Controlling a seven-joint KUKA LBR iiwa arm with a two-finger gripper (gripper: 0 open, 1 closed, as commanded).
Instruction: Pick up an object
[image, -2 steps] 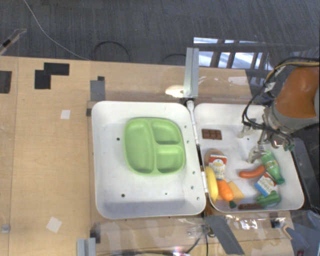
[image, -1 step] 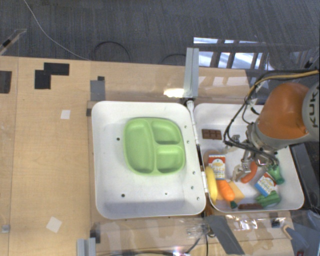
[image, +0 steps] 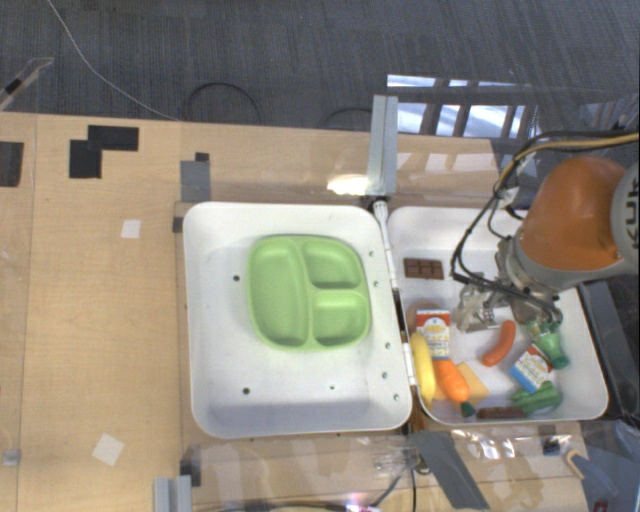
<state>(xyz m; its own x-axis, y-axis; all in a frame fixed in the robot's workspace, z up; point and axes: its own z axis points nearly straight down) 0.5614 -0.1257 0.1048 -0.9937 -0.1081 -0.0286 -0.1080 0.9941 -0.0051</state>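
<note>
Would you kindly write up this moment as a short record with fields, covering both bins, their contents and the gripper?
left bin: holds a green divided plate
right bin: holds toy food
chocolate bar: near the bin's far wall, apart from the rest
banana: along the bin's left wall, beside a carrot
sausage: lying just below the gripper
gripper: over the right bin, above the items
grasp: nothing seen between its fingers

The arm (image: 575, 215) hides part of the right bin (image: 597, 405) (its far right corner).
</note>
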